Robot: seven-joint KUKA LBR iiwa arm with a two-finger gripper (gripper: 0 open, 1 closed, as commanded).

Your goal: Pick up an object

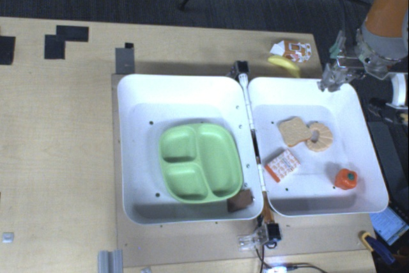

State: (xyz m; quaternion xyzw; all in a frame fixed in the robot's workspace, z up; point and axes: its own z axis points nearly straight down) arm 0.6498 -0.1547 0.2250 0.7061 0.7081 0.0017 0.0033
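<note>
The right bin [358, 109] holds a tan slice of bread [293, 130], a round tan pastry [319, 137] overlapping it, a small red and white packet [282, 165] and an orange fruit [346, 179]. The left bin [134, 105] holds a green divided plate [199, 162] with a small brown block [239, 201] at its front right corner. My gripper [331, 80] hangs above the right bin's far right corner, well away from every object, with nothing seen between its fingers.
A yellow banana [284, 63] and a small white and orange toy [293, 49] lie on the bench behind the right bin. Black markers sit on the bench at the far left. Cables and clips lie at the bench's front edge below the bins.
</note>
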